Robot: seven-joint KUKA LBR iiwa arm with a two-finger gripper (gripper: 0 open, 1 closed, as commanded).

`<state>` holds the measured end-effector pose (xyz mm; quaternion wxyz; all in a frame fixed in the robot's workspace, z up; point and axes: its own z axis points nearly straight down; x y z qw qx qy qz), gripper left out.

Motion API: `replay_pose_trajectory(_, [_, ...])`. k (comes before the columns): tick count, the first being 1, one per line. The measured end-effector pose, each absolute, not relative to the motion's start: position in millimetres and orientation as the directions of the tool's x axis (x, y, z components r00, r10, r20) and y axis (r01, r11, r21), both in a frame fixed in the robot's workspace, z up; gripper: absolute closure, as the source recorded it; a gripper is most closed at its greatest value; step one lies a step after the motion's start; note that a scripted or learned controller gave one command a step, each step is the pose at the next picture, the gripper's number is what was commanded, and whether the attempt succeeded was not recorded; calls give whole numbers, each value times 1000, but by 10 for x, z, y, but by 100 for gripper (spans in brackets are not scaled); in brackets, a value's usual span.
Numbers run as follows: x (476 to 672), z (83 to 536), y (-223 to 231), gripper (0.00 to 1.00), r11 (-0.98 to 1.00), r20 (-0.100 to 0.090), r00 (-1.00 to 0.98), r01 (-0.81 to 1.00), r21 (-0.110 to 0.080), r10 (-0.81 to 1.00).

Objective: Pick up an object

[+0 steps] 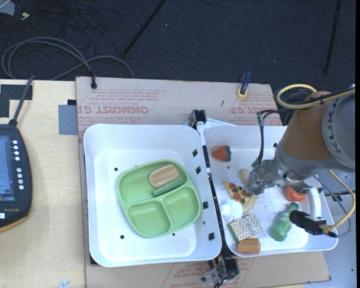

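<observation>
Tabletop (pixel 42 245) of pale wood carries, at its far left, a black control pendant (pixel 5 176) with a lit screen and an orange underside. To its right lies a sheet of cardboard (pixel 138 101) printed with red lettering, and on this sit the two white bins. The left bin (pixel 108 143) holds a green divided tray (pixel 159 200) with three compartments; a tan bread-like block (pixel 164 175) rests in the tray's upper compartment, while the two lower compartments hold nothing. In the right bin (pixel 234 134), a red strawberry-like toy (pixel 221 153) lies near the upper left corner, well apart from the rest. Lower down, close to the divider, lie a pizza slice toy (pixel 239 194), a small white object (pixel 230 209) touching it, a patterned square packet (pixel 245 226) and, just below that, an orange-brown block (pixel 248 246). The gripper (pixel 256 182) hangs low over the middle of this bin, just right of the pizza slice; whether its fingers are spread or pressed together cannot be told, and nothing is seen between them. Farther right lie a green bottle (pixel 281 225) and a small orange-red piece (pixel 295 193), partly covered by the grey and orange arm (pixel 315 140).
</observation>
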<state>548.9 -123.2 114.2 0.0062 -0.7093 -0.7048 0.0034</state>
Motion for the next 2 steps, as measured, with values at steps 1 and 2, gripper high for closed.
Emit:
replay_pose_trajectory(1, [5317,1894,-557,100,6,3,-6,1000,-2,1000])
replay_pose_trajectory(2, [5388,3227,89,100,9,2,-9,1000,7,1000])
